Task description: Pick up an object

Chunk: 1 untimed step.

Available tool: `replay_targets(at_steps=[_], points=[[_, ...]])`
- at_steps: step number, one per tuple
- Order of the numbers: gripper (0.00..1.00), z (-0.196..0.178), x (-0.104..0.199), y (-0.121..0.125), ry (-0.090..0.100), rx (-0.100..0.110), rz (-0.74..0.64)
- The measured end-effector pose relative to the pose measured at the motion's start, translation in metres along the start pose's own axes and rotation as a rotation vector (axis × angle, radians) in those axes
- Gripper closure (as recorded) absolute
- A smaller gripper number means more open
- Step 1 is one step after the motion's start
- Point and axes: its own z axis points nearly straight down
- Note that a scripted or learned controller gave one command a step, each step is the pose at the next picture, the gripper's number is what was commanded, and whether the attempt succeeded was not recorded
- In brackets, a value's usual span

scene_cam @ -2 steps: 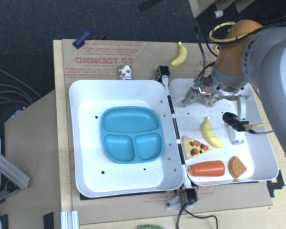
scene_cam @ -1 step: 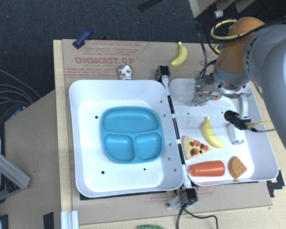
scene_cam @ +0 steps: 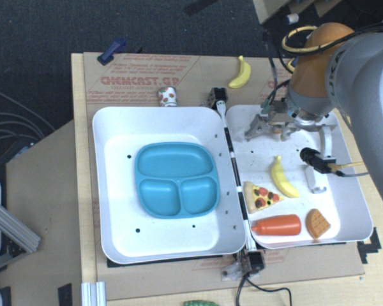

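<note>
As the gripper hung at the right bin's far end, jaw state unreadable, the toy food lay ungrasped nearer.

I watch through one fixed camera set above the table, looking down at a slant, far enough back to take in both white bins; the arm enters from my right.

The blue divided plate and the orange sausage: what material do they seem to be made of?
The blue divided plate looks like moulded plastic, matte, with soft rounded compartment edges. The orange sausage seems a plastic toy: uniform colour and a faint sheen, though rubber is possible.
</note>
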Motion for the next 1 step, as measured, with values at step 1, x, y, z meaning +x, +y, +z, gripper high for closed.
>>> replay_targets(at_steps=[1], points=[[1.0,-0.0102,0.0001,0.0005,-0.001,-0.002,0.0]])
